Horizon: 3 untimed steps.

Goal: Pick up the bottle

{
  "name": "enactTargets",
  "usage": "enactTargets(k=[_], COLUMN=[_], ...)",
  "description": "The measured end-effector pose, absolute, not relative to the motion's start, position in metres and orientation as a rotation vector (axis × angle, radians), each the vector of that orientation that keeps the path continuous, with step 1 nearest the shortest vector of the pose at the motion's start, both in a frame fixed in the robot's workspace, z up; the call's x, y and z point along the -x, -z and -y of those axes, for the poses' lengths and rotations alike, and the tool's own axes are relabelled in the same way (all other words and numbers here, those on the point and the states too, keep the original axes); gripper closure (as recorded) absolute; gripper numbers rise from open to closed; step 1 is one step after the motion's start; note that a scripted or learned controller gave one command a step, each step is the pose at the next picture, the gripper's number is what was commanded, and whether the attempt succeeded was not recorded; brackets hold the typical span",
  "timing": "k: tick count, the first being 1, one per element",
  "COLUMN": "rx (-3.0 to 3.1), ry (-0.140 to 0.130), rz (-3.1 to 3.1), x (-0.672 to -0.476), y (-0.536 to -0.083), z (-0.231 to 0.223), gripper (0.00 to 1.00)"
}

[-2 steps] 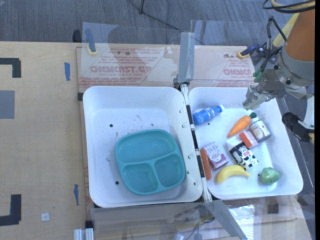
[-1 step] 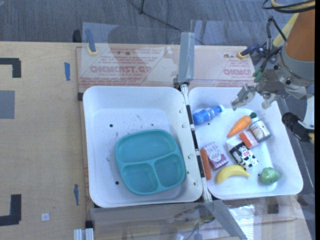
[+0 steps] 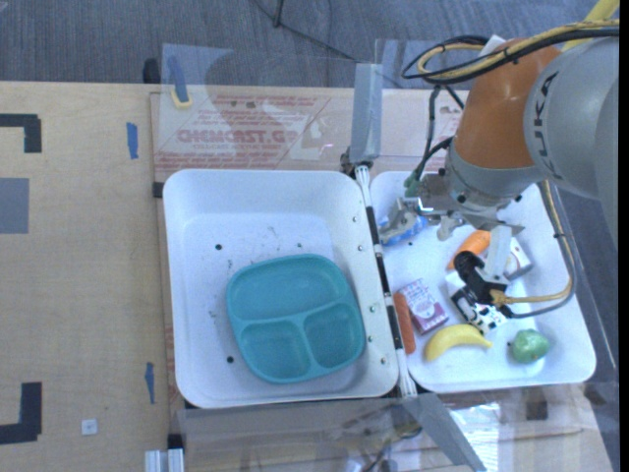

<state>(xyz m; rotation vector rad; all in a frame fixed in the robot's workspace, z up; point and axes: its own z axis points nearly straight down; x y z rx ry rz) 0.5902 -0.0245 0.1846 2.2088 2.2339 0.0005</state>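
Note:
The bottle [image 3: 401, 227] is a small clear one with a blue label. It lies on its side at the back left of the right bin [image 3: 575, 357], close to the wall shared with the left bin. My gripper [image 3: 432, 214] hangs under the grey and orange wrist over the back of the right bin. It is just to the right of the bottle and very close to it. The wrist hides where the gripper meets the bottle, so I cannot tell if they touch.
The right bin also holds a banana [image 3: 455, 340], a green fruit [image 3: 529, 345], a small maroon box [image 3: 426, 306], an orange stick [image 3: 404, 323] along the left wall and an orange item [image 3: 475, 241]. A teal divided plate [image 3: 295, 315] lies in the left bin [image 3: 197, 264].

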Motion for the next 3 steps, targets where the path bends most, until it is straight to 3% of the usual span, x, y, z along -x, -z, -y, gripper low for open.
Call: enactTargets(k=[1,2,3], rx=[-2.208,-2.019,-1.973], ry=[0.0,-0.003,0.007], rz=[-2.236,-2.404,-2.447], x=[-0.58,-0.599,-0.658], y=[-0.185,-0.094,-0.088], z=[0.06,0.096,0.104], gripper=[0.0,0.0,0.0])
